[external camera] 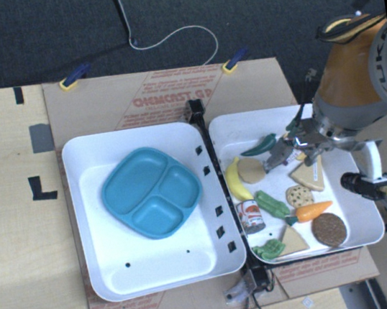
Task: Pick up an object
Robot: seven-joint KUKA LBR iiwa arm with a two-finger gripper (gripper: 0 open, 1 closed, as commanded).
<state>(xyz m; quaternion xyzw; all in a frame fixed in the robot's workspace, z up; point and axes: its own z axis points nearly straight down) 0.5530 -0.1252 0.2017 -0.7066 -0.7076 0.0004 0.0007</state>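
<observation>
In the camera view, two white bins sit side by side on cardboard. The left bin (88,225) bears a blue tray (152,191) with three compartments, lying flat a little above the bin's middle and slightly turned; nothing lies in it. The right bin (369,228) holds the clutter of toy food, so that is where any pick has to happen.

The arm (356,80) reaches in from the right and the gripper (288,151) hangs low over the upper middle of the right bin, pointed left toward the heap. Whether it is spread or pressed together I cannot tell, as its tip is blurred against the pieces beneath, and nothing is clearly pinched in it.

Just by its tip lie a dark green pepper (259,147) and a tan round (251,171), with the banana (236,181) curving along the left wall. These look like the likeliest targets, judging by where the gripper points.

Lower down the things are packed close: a green bean (273,204), a can (251,216), a cookie (299,195), a carrot (313,210), a brown disc (329,229), a wedge (293,240) and a leafy piece (270,250). A pale slice (311,177) lies just below the gripper.

The crowding stands in the way most: neighbours touch or nearly touch, so a closing grip may nudge or catch a second piece, and the banana is hard against the wall
</observation>
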